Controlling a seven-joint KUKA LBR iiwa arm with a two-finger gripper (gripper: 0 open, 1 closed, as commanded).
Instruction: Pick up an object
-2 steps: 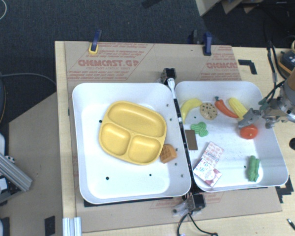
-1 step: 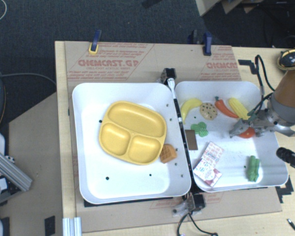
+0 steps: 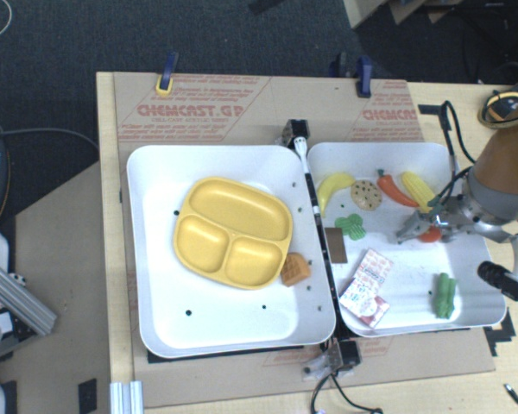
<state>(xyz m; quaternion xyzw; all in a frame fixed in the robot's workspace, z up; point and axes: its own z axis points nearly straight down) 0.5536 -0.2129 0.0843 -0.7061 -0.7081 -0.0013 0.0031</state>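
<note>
Nearest the camera, along the front edge of the right bin (image 3: 466, 322), lie a printed packet (image 3: 366, 289) near the front left corner and a green pickle (image 3: 445, 296) toward the front right corner. Across the divider, the left bin (image 3: 147, 257) holds a yellow divided plate (image 3: 233, 231) with a small orange piece (image 3: 295, 269) touching its right edge. Further back in the right bin, the tool (image 3: 414, 229) hangs low over the middle, reaching in from the right edge, and whether it is wide or narrow I cannot tell. A red piece (image 3: 429, 237) lies just beside it and looks like the likely target. A green broccoli (image 3: 352, 226) and a brown strip (image 3: 335, 244) sit by the divider. Toward the back edge lie a banana (image 3: 332, 187), a cookie (image 3: 366, 195), a carrot (image 3: 395, 191) and a corn cob (image 3: 417, 189), close together. To do this well, I judge the tool should settle squarely over the red piece and close low, clear of the corn cob.
</note>
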